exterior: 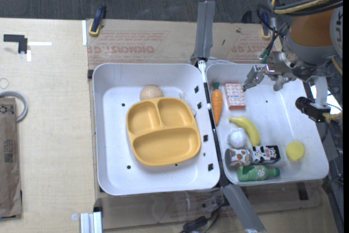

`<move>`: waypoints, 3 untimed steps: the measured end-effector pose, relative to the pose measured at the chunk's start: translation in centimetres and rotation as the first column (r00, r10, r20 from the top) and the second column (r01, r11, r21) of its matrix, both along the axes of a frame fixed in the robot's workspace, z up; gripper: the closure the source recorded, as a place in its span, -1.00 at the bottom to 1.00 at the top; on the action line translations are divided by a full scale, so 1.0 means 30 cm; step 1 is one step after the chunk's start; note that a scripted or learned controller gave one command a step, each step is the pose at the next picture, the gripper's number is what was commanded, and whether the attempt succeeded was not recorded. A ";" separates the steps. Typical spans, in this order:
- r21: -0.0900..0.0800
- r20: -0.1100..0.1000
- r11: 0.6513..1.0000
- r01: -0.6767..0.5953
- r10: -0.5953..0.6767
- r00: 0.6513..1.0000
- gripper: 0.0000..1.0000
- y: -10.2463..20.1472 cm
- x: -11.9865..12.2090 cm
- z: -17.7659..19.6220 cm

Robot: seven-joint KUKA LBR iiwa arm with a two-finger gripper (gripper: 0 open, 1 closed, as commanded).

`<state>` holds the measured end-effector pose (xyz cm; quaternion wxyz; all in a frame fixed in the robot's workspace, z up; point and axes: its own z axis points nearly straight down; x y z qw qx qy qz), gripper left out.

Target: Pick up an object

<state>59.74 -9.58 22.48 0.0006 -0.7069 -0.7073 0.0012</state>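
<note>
pincer (265, 78) above right bin (305, 172), carton (235, 95) beside

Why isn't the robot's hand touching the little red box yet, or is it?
Apart. The camera view shows the hand hovering near the right bin's back wall, with bare white floor between it and the red box beside the carrot.

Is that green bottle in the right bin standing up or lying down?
Lying down. The green plastic bottle rests on its side along the near wall of the right white bin, its long body running left to right.
</note>
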 end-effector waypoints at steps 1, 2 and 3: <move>-0.001 0.001 0.997 0.076 -0.076 0.997 -1.00 0.045 0.171 -0.070; 0.000 0.000 0.999 0.051 -0.051 0.999 -1.00 -0.013 0.003 -0.354; -0.001 0.002 0.990 0.141 -0.141 0.990 -1.00 0.017 0.066 -0.110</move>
